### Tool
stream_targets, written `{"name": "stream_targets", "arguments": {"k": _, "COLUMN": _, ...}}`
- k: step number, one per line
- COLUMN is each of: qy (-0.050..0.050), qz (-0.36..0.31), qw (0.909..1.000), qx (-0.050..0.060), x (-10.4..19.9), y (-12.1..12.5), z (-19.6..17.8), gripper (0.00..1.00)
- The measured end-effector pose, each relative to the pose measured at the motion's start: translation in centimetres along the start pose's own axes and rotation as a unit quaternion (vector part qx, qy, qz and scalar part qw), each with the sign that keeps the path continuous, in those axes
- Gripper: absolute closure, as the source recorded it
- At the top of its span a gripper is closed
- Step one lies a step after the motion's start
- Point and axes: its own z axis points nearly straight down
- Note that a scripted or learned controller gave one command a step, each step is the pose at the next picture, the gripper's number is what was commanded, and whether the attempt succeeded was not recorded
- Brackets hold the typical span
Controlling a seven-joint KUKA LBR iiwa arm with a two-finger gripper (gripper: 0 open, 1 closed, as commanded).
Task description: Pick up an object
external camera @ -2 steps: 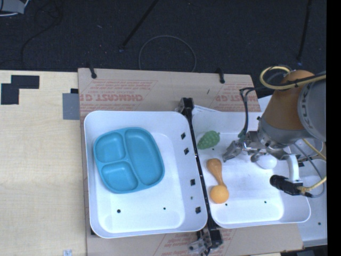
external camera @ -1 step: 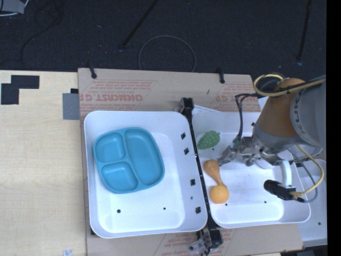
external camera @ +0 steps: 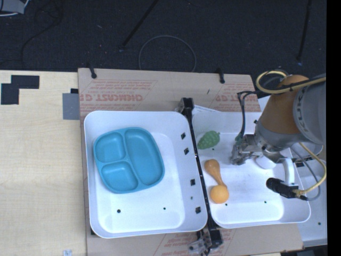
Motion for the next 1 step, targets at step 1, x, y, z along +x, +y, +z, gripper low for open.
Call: {"name": "stream_targets", "arguments": {"k": 1, "qy": -0.001, "qz": -0.002, "qw": 1.0, "qx": -0.003, "x": 0.16, "y": -0.05, "z": -6.32, "gripper": 1.0}}
